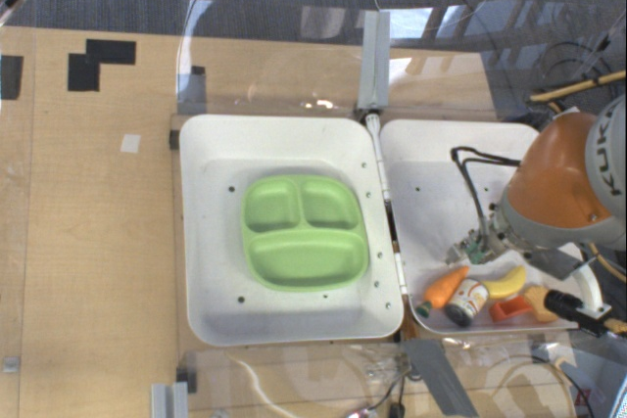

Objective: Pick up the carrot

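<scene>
The carrot (446, 286), orange with a green tip, lies near the front left corner of the right bin (431, 181). My gripper (472, 248) hangs just above and to the right of it, close to its upper end. The gripper is small and partly hidden under the orange wrist band (563, 173). Nothing shows between the fingers.
A small bottle (468, 301), a yellow banana (506, 284) and an orange-red block (511, 310) crowd the front of the right bin beside the carrot. A green divided plate (304, 232) sits in the left bin (216, 210). A black cable (470, 173) loops over the right bin.
</scene>
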You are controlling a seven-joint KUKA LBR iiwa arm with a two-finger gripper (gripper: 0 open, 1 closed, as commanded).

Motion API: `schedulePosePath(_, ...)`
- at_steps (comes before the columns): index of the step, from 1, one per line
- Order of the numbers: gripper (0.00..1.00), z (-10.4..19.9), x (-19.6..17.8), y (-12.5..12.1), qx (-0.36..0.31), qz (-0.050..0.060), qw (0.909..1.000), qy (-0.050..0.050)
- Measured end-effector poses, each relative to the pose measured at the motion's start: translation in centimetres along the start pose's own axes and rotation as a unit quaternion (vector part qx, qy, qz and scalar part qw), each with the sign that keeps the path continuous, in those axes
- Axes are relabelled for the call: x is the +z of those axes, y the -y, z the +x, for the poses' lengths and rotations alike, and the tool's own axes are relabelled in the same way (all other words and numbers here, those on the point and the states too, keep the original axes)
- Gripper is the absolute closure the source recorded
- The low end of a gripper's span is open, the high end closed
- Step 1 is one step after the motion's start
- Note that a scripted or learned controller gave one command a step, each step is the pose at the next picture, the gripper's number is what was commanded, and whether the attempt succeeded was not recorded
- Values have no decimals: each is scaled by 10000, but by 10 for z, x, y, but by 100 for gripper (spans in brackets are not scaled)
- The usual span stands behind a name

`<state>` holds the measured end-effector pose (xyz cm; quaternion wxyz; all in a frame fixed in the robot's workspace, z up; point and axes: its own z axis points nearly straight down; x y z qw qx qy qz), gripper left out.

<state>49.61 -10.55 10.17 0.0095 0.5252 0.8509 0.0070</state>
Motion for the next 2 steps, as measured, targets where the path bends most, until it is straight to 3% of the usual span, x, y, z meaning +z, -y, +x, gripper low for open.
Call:
schedulePosePath(1, 0, 0, 0, 0, 6, 1, 10000, 0)
schedulePosePath(2, 0, -1, -19, 9, 351, 97, 9993, -32)
